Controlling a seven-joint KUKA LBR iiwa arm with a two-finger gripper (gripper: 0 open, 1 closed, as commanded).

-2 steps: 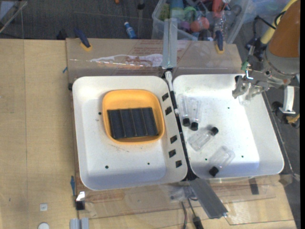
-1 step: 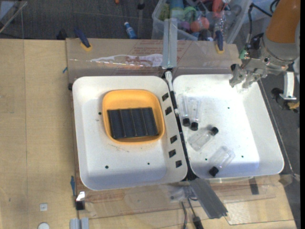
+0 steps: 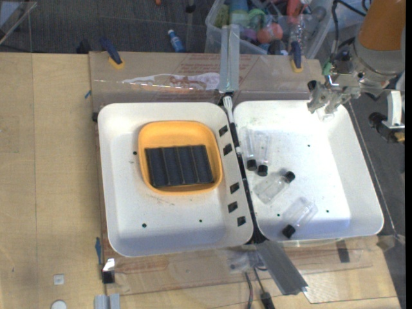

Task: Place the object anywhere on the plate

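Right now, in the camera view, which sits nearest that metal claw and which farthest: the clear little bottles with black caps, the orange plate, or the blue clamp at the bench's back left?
1. Clear black-capped bottles, right bin, below the gripper.
2. Orange plate, left bin.
3. Blue clamp, back left edge.

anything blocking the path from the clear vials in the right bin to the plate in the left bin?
Only the raised divider where the two bins meet. The vials lie flat right of it; the orange plate, already bearing a dark ridged block, sits left. The tool hangs over the right bin's far edge.
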